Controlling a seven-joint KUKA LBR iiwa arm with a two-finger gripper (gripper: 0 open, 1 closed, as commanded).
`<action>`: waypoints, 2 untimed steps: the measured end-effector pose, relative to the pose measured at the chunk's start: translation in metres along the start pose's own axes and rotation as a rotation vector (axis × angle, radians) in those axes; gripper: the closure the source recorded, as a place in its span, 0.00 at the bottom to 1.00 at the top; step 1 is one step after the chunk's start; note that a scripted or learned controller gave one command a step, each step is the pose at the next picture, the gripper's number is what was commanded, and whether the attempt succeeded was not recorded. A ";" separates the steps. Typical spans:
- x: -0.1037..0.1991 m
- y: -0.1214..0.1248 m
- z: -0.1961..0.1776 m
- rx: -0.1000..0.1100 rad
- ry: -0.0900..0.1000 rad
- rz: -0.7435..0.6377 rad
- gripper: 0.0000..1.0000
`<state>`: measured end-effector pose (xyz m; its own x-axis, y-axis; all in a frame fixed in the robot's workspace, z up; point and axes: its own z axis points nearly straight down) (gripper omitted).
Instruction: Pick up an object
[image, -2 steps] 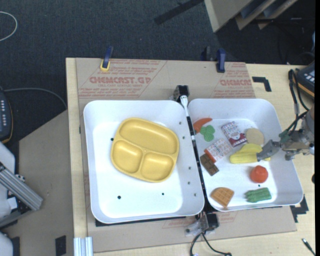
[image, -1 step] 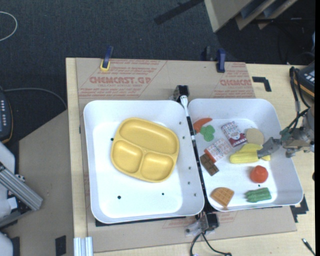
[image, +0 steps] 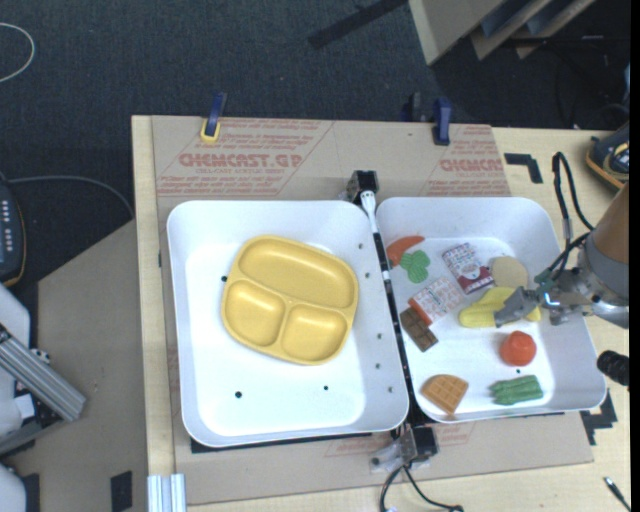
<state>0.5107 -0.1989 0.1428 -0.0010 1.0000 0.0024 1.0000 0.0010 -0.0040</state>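
The right bin (image: 480, 212) holds several toy foods. Among them are a yellow banana (image: 483, 314), a red tomato (image: 518, 347), a tan round biscuit (image: 507, 270), a waffle (image: 445, 392) and a green bean pod (image: 516, 390). A red-and-white packet (image: 462, 265), a pink-white packet (image: 432, 298), a brown chocolate bar (image: 418, 328), an orange-red piece (image: 403, 245) and a green piece (image: 415, 265) lie nearer the bin's left side. My gripper (image: 535, 303) reaches in from the right, low over the banana's right end, just above the tomato. Nothing is visibly lifted.
The left bin (image: 200, 390) carries a yellow three-compartment plate (image: 290, 298). A black divider rail (image: 385, 300) runs between the bins. Cables (image: 565, 200) hang near the arm at the right edge. Clamps stand at the bench's back edge.
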 end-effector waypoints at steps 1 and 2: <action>0.001 0.000 0.052 0.000 0.000 0.001 0.00; 0.000 0.001 0.040 -0.005 -0.003 0.002 1.00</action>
<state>0.5112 -0.1989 0.1032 0.0007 1.0000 -0.0007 1.0000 -0.0007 0.0010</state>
